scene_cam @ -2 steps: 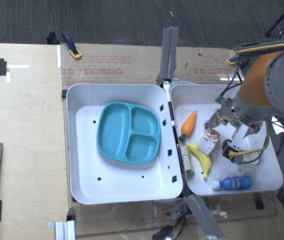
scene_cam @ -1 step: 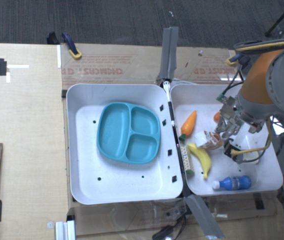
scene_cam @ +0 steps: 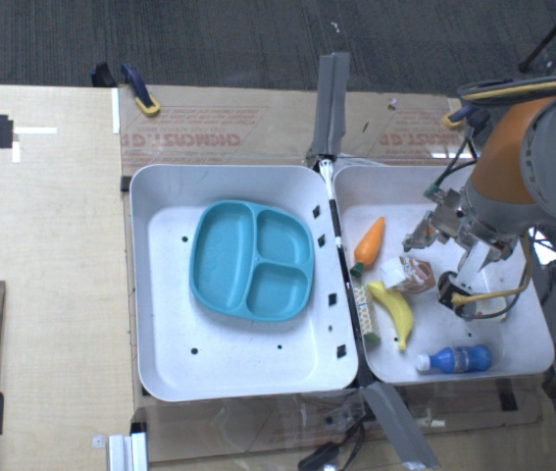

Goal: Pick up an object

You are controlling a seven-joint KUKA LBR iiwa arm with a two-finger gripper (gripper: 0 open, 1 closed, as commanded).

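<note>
The right bin (scene_cam: 513, 332) holds an orange carrot (scene_cam: 369, 241) near its left wall. A yellow banana (scene_cam: 395, 309) lies below the carrot, and a blue bottle (scene_cam: 459, 360) lies on its side by the front wall. A brown and white packet (scene_cam: 417, 275) sits between the carrot and the banana. My gripper (scene_cam: 427, 235) hangs low in the right bin, just above and to the right of the packet. Nothing shows as held by it.
The left bin (scene_cam: 160, 292) holds a teal divided plate (scene_cam: 253, 260). A narrow patterned strip (scene_cam: 363, 310) lies along the divider wall beside the banana. A blue and yellow clamp (scene_cam: 138, 90) rests on cardboard behind the bins.
</note>
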